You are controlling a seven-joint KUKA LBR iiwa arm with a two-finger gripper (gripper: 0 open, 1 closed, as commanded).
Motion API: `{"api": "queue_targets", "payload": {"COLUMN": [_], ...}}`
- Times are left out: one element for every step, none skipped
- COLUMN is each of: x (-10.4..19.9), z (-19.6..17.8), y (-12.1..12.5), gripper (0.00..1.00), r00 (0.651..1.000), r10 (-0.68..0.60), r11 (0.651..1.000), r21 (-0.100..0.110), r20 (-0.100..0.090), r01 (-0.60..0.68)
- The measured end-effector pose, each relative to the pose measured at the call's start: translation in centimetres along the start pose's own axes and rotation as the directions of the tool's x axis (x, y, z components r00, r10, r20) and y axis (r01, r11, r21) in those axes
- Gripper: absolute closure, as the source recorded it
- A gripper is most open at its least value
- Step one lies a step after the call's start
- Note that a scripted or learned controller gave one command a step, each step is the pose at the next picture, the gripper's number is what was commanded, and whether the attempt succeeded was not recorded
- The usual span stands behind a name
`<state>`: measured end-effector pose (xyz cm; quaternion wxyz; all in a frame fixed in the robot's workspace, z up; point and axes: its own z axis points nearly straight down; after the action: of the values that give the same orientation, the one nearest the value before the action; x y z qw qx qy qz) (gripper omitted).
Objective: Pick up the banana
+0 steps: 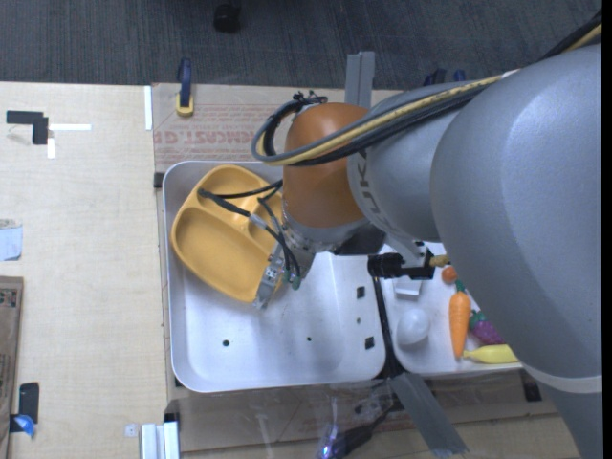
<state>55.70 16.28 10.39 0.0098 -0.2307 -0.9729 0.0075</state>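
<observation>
The banana (492, 354) is yellow and lies at the near edge of the right bin (421, 360), partly hidden under the grey arm. My gripper (273, 277) is far from it, low in the left bin (287, 352), at the near right rim of a yellow divided plate (215, 242). The orange wrist band (320, 170) sits just above it and hides the gripper's upper part.
In the right bin an orange carrot (460, 321) stands beside the banana, with purple grapes (486, 331), a white rounded object (413, 327) and a small orange piece (449, 275). The arm covers most of that bin. A wooden bench top (76, 256) lies left.
</observation>
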Motion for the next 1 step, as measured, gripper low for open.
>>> {"api": "queue_targets", "payload": {"x": [-0.06], "z": [-0.01], "y": [0.08], "gripper": [0.00], "r00": [1.000], "r10": [0.000], "r11": [1.000], "r21": [-0.003], "r20": [0.003], "r01": [0.000]}}
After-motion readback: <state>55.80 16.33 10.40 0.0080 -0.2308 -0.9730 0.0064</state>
